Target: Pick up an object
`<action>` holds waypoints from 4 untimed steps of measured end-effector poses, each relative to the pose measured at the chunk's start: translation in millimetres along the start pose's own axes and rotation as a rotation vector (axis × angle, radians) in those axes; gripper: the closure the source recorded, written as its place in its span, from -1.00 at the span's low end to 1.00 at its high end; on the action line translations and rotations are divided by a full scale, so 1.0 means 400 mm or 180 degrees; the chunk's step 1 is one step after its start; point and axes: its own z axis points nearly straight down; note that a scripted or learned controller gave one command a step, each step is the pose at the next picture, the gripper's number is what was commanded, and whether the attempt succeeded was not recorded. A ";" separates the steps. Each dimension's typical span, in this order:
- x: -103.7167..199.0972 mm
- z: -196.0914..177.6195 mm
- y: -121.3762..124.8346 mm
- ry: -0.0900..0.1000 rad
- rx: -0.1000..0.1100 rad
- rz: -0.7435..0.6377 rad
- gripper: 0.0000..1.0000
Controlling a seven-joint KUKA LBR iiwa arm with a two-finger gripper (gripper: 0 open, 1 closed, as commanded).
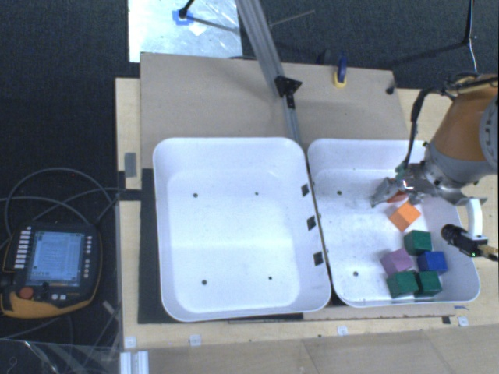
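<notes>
While the arm (466,135) reaches into the right bin (343,279), its pincer (395,191) hangs over the bin floor with fingers spread apart, gripping nothing. Just beside it lies an orange block (405,216); purple, blue and green blocks (415,265) cluster near the bin's front corner.

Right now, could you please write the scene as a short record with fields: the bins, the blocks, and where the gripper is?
left bin: white, shallow
right bin: white, holds all the blocks
orange block: nearest the gripper, apart from the cluster
cluster: purple block, blue block, three green blocks, packed in the near right corner
gripper: over the right bin, just above the orange block in the image
grasp: nothing seen between the fingers
pendant: left of the bench
</notes>
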 end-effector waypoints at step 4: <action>-0.026 -0.212 0.008 0.0014 0.0006 -0.0002 1.00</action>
